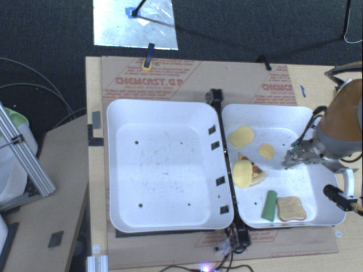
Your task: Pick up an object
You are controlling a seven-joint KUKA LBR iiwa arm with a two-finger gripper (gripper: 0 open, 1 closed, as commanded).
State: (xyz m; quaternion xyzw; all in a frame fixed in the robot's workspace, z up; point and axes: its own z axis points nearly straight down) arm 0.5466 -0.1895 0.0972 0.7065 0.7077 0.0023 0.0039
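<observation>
The fingers (pixel 290 158) point left into the right bin (pixel 317 118), low over its floor, and they are too small and dark to tell whether they are parted or pressed together; nothing can be seen between them. They sit at the end of the arm (pixel 343 123), whose orange band fills the right side of the view above the bin's right wall.

The things to pick lie in that same bin. A small round yellow piece (pixel 266 151) is just to the left of the fingers, apart from them. Farther left and slightly higher lies a larger flat yellow disc (pixel 243 136). Below it, close against the divider between the bins, is a yellow lump (pixel 242 173) lying on something with red and tan showing at its edge — the exact shape is hard to make out. Near the bin's front wall a green stick (pixel 269 205) lies almost upright in the view, and just beside it on the right is a slice of brown toast (pixel 291 208).

The left bin (pixel 113 169) stands beside it on the surface (pixel 187 78), which is covered with printed cardboard.
</observation>
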